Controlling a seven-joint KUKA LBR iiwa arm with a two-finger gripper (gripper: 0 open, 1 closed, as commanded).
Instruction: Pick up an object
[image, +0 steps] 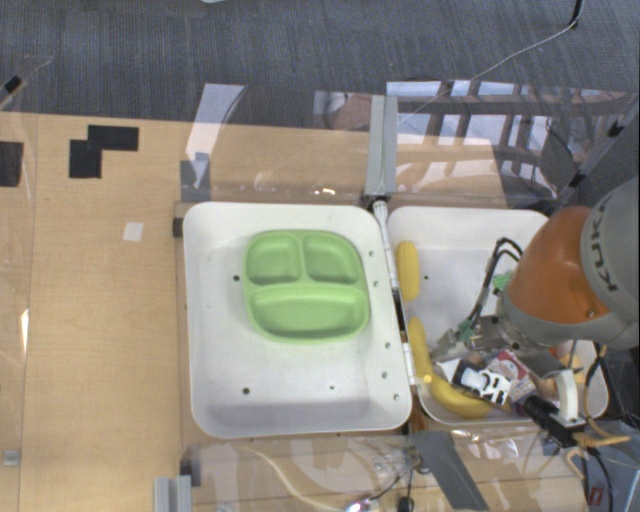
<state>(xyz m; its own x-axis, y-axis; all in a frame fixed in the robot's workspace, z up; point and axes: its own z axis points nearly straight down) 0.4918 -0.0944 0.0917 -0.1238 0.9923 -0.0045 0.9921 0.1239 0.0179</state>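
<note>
In the right bin (450, 235), my gripper (466, 342) is lowered near the front, under the orange band of the arm (555, 280). A curved yellow banana (438, 385) lies along the bin's front left corner, just left of and below the gripper. A second yellow banana-like piece (408, 270) lies along the bin's left wall further back. A small black and white thing (482, 381) sits close under the wrist, partly hidden.
The left bin (215, 330) holds a green divided plate (305, 285) near its middle. A metal divider (392, 285) runs between the two bins. Clear barriers and metal framing stand behind the bins.
</note>
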